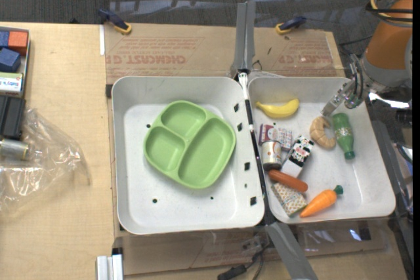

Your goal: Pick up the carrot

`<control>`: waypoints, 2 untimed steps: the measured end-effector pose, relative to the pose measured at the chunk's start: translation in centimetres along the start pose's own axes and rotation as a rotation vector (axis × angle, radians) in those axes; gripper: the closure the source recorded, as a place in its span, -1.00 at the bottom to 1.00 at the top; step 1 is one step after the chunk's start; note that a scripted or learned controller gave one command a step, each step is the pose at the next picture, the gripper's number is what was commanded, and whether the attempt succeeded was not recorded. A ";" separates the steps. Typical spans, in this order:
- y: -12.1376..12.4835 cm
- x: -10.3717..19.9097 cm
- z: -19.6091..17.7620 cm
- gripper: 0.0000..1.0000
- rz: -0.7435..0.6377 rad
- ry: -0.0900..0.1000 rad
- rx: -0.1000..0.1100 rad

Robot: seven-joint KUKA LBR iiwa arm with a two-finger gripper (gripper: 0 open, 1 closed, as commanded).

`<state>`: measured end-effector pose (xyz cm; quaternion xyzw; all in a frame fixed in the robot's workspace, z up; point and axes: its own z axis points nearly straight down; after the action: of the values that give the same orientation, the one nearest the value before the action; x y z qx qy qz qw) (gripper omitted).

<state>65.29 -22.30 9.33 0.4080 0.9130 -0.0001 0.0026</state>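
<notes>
Dark grey carpet runs along the top of the scene, and below it a pale wooden worktop [59,220] carries two shallow white bins side by side on brown cardboard sheets. Inside the left white bin [131,141] rests a light green plastic plate with three compartments [190,143], set at a slant.

Crowded into the right white bin [374,187] are several toys. The orange toy carrot with a small green top [321,201] lies near the front wall, tilted, its green end pointing up and to the right. Just left of it a red sausage-shaped toy [287,180] lies over a patterned flat packet [286,199]. A small tin can [269,153] stands beside a black-and-white cow-patterned carton [300,154]. A yellow toy banana [277,107] lies near the back wall, and a tan ring-shaped pastry [321,132] touches a green plastic bottle [343,133].

From the right, the grey arm with its orange band [390,42] reaches over the back right corner of that bin. Its metal tool [346,100] hangs above the bottle's top, well apart from the carrot; whether it is parted or closed cannot be told at this size.

On the worktop's far left sit crumpled clear plastic wrap [39,154] and coloured blocks in a box [13,56].
</notes>
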 end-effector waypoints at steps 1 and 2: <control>0.3 -0.1 -0.1 1.00 -0.048 -0.002 -0.001; 4.5 5.6 0.0 1.00 -0.208 0.003 0.000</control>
<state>64.88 -15.09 9.31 0.3109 0.9504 0.0004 0.0012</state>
